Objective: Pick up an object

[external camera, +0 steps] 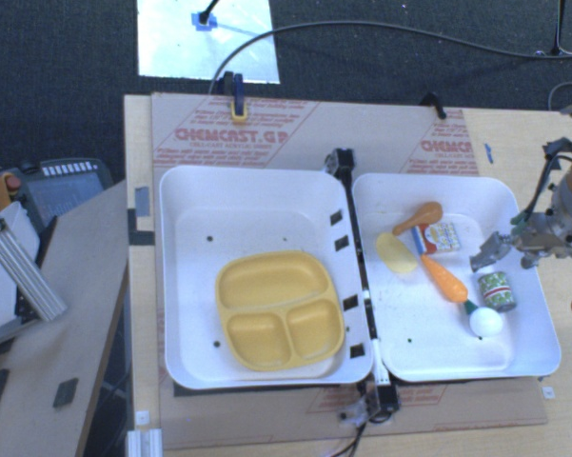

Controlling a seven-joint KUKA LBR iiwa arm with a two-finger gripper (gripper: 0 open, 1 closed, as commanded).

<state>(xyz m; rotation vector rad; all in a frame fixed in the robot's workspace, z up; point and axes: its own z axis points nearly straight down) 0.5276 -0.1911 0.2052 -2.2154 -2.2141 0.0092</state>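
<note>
With the gripper [502, 248] open and empty above the right bin [528, 355], you are approaching: lower onto the small can [496, 289] just below

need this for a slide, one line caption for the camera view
Gripper hovers at the right bin above a small can; yellow tray in the left bin.

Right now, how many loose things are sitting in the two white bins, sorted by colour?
Yellow: 2, the divided tray and a pale yellow piece
Orange: 2, a carrot and an orange spoon-shaped piece
White: 2, a ball and a small packet
Green: 1, a small can
Total: 7
</note>
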